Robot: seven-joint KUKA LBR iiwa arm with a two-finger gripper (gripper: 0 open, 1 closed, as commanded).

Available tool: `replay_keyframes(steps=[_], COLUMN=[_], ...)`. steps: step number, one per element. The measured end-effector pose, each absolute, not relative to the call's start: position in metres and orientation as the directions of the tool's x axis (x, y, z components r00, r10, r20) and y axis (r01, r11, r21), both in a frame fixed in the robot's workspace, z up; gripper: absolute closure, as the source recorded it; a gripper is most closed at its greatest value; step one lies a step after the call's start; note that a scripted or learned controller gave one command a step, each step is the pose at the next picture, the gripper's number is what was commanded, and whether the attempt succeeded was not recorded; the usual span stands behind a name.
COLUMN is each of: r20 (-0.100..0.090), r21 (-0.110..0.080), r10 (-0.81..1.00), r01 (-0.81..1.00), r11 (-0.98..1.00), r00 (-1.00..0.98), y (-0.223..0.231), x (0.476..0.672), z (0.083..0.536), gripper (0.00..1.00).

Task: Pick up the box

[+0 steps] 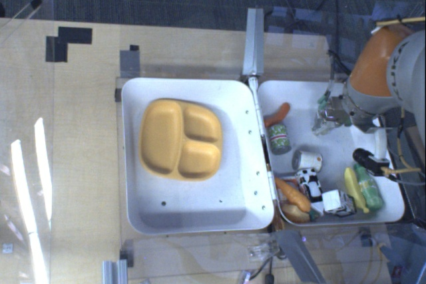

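The box (337, 201) is small and white with dark print. It lies near the front edge of the right bin (299, 93), between a black-and-white toy (309, 183) and a yellow banana (353, 188). My gripper (327, 120) hangs over the bin's far right part, well behind the box and apart from it. It is open, with nothing between its fingers. The grey arm with its orange band reaches in from the right.
The right bin also holds an orange sausage-shaped piece (277, 112), a green can (280, 138), a silver can (307, 160), a carrot (291, 191), a brown lump (296, 212) and a green bottle (369, 188). A yellow divided tray (181, 138) lies in the left bin (200, 209).
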State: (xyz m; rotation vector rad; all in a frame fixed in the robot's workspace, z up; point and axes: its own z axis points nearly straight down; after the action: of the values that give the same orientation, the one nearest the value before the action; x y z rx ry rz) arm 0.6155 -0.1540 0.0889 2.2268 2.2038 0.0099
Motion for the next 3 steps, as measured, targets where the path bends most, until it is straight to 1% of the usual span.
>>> replay_keyframes(steps=[1,2,3], r20=[-0.001,-0.001,0.000], r21=[0.010,0.013,0.022], r10=[1.000,1.000,0.999], r01=[1.000,0.999,0.999], r11=[-0.011,0.031,0.033], r00=[0.011,-0.031,-0.033], y=[-0.154,-0.105,-0.104], x=[0.615,0.558,0.562], z=[0.088,0.090,0.102], gripper=[0.00,0.00,1.00])
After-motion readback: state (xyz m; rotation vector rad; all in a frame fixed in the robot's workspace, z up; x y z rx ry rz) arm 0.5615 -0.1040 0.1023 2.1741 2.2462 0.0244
